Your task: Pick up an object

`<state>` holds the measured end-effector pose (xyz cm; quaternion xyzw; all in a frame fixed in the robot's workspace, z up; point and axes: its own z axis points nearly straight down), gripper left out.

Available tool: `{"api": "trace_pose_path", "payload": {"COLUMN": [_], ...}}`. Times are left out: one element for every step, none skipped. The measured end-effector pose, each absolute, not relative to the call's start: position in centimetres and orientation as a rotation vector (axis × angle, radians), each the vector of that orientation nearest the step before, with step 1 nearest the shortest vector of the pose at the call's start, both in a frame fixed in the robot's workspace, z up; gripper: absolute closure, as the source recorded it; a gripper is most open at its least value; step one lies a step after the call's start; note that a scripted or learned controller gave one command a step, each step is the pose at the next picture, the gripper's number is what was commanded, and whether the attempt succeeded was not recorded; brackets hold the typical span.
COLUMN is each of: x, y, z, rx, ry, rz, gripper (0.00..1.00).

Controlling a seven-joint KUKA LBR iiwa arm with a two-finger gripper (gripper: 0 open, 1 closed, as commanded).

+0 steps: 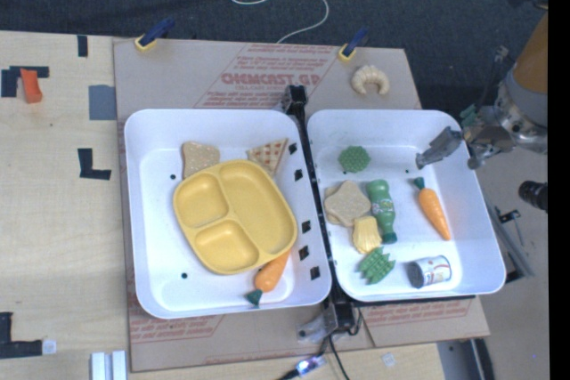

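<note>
Evidently early: nothing lifted yet, every object lying in a bin or on the bench. Gripper (451,147) hangs over the upper right corner of the right bin (485,218), fingers spread apart with nothing between them; one grey finger (435,147) points in over the bin floor. Which object it will go for is a judgement only; the nearest is the long carrot (434,212), flat on the floor just below the gripper, apart from it. Descent, closing and lift all remain. Right bin also holds: green round piece (354,159) near the top, bread slice (346,203), green bottle (383,209) beside it, yellow piece (366,235), green leafy piece (377,265), small can (431,271) on its side near the lower edge. Left bin (147,191): yellow divided plate (234,214), compartments bare, toast slice (199,157) and pizza wedge (271,156) above it, second carrot (270,274) at its lower edge. Croissant (370,81) sits outside on the cardboard.
</note>
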<state>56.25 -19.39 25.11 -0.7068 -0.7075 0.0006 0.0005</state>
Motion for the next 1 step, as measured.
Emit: {"api": "trace_pose_path", "payload": {"x": [56.93], "y": [-19.13], "z": [20.42], "rx": [-2.216], "ry": [-2.221], "rz": [0.006], "gripper": [0.0]}}
